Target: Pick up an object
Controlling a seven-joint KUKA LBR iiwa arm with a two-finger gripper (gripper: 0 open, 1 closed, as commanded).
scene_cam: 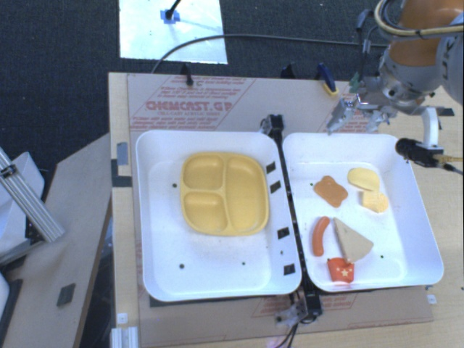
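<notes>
The gripper (357, 116) hung open and empty above the far rim of the right bin (420, 194), apparently staged to descend. Candidate objects lay inside that bin: an orange piece (330, 191), two yellow pieces (363, 178), a sausage (320, 235), a wedge (352, 241).

The bench (87, 194) is a light wooden surface set at a slant to the camera. On it lies a clear sheet (196, 100) printed with red lettering, its far edge showing behind the bins. 2 shallow white bins sit side by side on this sheet, touching along their inner edges: the left bin (159, 267) and the right bin (417, 245). Black clips (283, 232) run down the seam between them. At the bench's left edge rests an aluminium rail (32, 205), tilted. A small dark piece (66, 293) lies near the front left corner.
</notes>
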